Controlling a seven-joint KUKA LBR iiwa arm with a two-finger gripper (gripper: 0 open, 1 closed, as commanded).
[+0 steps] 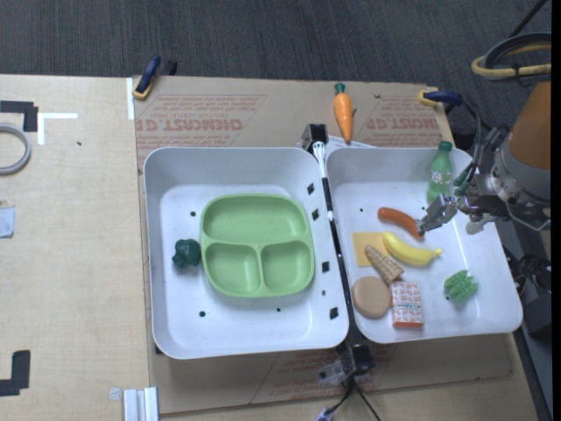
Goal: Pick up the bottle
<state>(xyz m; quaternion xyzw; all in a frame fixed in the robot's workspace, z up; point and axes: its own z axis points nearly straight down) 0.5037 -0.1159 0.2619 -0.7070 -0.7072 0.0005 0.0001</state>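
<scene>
- Since the bottle (441,173) is the goal, every place here is given from it: it stands upright at the far wall of the right bin (491,318), green with a paler cap, and nothing grips it yet.
- Nearest the camera, well short of the bottle, lie a red-and-white carton (406,305) and a round cookie (371,297), with a green leafy piece (459,285) to their right.
- A little farther in come a cone (382,262) on a yellow cheese slice (368,246) and a banana (409,251), then a sausage (399,220) just beside the bottle's near left.
- The gripper (434,217) hangs just in front of the bottle's base, above the sausage's right end; whether it is wide or narrow I cannot tell, and nothing is seen held in it.
- To do this step well, I judge the arm should shift toward the far wall, centre over the bottle's body below the cap, and close squarely, keeping off the sausage and the bin wall; an upright bottle may tip if nudged from one side.
- Farthest off, a toy carrot (342,112) lies beyond the bins, to the bottle's left.
</scene>
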